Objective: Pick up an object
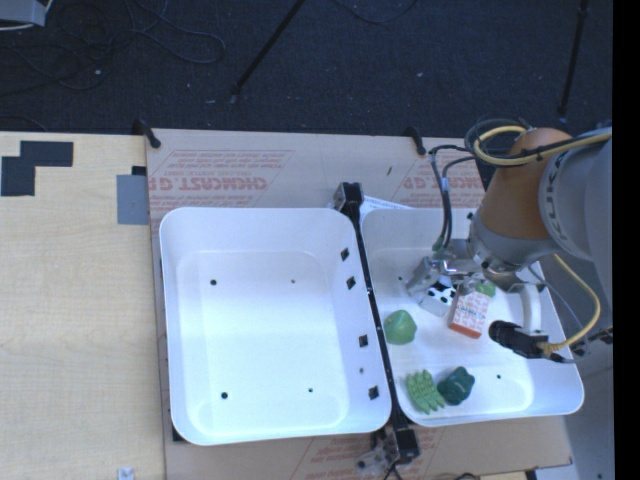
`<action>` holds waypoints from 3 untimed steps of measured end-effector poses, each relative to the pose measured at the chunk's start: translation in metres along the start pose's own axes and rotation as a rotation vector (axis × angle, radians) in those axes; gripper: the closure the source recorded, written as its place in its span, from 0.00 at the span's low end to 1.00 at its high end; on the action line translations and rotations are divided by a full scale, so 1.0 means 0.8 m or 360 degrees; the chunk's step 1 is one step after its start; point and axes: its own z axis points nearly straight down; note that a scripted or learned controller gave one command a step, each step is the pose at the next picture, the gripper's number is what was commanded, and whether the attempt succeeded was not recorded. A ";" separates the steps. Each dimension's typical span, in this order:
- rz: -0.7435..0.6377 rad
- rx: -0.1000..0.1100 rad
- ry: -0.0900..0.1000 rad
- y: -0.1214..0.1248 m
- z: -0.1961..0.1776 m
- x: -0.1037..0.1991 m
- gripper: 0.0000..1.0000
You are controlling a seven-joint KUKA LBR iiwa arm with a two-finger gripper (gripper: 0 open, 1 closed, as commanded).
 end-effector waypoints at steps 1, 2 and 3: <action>0.0004 0.0012 0.0001 -0.003 -0.008 -0.001 1.00; -0.0008 -0.0002 0.0002 0.044 -0.114 0.074 1.00; -0.0002 0.0027 -0.0004 0.060 -0.105 0.171 1.00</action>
